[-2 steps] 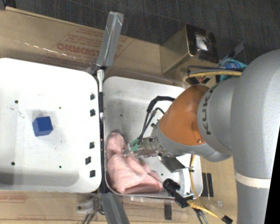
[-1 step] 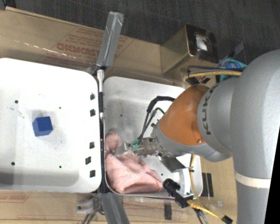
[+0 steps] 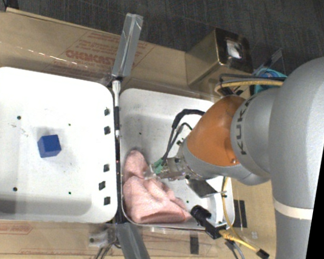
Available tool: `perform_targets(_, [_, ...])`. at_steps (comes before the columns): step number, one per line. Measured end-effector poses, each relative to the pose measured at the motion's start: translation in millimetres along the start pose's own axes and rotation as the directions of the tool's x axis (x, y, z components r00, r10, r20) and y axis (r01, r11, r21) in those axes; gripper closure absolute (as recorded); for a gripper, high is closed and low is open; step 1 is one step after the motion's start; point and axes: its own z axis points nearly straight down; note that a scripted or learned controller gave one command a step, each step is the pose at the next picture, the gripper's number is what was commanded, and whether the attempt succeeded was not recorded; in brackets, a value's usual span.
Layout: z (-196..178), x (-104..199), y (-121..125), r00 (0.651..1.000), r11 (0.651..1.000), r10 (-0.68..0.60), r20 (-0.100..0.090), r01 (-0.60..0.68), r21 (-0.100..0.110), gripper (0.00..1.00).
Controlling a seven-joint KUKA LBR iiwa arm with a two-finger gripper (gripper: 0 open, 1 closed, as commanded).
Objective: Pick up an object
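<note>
At the lower centre of the frame, a crumpled pink cloth (image 3: pixel 150 194) is seen lying in the near left corner of the right bin (image 3: pixel 153 109), against the wall shared with the left bin (image 3: pixel 9 88). Its long axis is judged to run from upper left to lower right. The gripper (image 3: pixel 165 168) is located just above and right of the cloth's upper lobe, at or very near its edge; contact cannot be confirmed. The state of the jaws cannot be told, as the tool is masked by the wrist and its orange band (image 3: pixel 213 134). The cloth is therefore judged to lie down and left of the tool, so a short descent in that direction is called for. Further off, at the left of the frame, a blue cube (image 3: pixel 49 145) is seen in the left bin, well apart from the gripper.
</note>
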Motion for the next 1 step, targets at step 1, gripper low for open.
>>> perform_targets(1, [0.0,0.0,0.0,1.0,1.0,-0.001,0.0,0.001,0.0,0.0])
